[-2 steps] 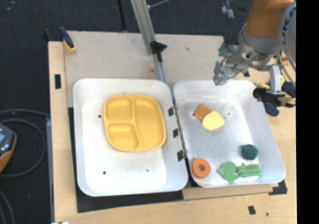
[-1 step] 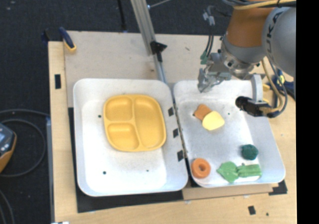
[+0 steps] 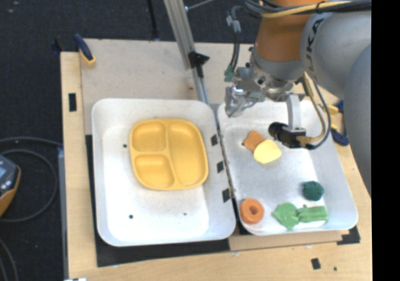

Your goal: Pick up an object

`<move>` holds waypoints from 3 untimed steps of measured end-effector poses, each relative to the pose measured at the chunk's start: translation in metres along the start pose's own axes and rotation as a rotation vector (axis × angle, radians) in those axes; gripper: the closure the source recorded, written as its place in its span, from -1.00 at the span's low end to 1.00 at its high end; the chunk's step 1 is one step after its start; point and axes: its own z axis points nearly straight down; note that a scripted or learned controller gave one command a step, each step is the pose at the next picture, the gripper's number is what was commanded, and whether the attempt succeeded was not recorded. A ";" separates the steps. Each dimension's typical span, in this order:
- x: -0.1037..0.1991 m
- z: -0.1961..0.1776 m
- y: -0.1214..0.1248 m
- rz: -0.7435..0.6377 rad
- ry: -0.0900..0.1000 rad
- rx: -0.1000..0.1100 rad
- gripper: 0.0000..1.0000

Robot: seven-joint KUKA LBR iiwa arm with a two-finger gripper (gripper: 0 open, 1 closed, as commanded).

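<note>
So the arm (image 3: 325, 30) is coming in from the right and its fingers (image 3: 232, 106) are sitting over the far corner of the right bin (image 3: 334, 173), right next to the edge where the two bins meet. Honestly can't tell if they're spread or pressed together; from this angle it's just a lump of shiny metal. I don't see anything caught in them.

The pickable stuff is all in that right bin, nearer the camera than the fingers. Closest to them is a brownish-orange chunk (image 3: 252, 141), just toward the camera and a bit to the right, with a pale yellow piece (image 3: 267, 152) touching it on the side facing away from the fingers. Well apart from the fingers, along the near edge of the bin, there's an orange ring (image 3: 252, 211) almost straight below them in the picture, a light green toy (image 3: 300, 215) beside the ring, and a dark green ball (image 3: 312, 190) just above the toy, further right.

The left bin (image 3: 109, 211), to the fingers' left, holds a yellow divided plate (image 3: 169, 153) lying flat. Both bins sit on the tabletop (image 3: 131, 67).
</note>
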 end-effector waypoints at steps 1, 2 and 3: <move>0.044 0.014 -0.011 0.001 -0.001 0.001 1.00; 0.092 0.007 -0.028 0.000 0.000 0.001 1.00; 0.089 0.008 -0.027 0.004 -0.001 0.001 -1.00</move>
